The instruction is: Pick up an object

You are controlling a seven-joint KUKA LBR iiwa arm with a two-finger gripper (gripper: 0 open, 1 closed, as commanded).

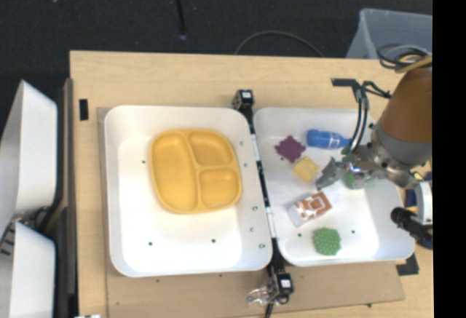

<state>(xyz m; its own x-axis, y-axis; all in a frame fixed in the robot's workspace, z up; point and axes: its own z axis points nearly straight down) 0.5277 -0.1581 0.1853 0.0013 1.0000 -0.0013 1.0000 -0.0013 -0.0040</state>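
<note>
From above, the gripper (341,172) sits low in the right bin (364,247) beside a yellow block (306,169), its grip impossible to judge, with a purple piece (290,148), blue bottle (325,139), orange-white box (311,207) and green ball (327,241) nearby.

On the wooden bench (87,91) two white bins stand side by side; the left bin (131,236) holds a yellow divided plate (195,169) with three compartments. In the right bin (364,233) lie a purple piece (290,148), a blue bottle (325,139), a yellow block (306,169), a white and orange box (310,207) and a green bumpy ball (327,241). The arm (408,116), orange above its grey wrist, reaches over the right bin, and the gripper (339,172) is low just beside the yellow block, with something green (354,178) close at it.
</note>
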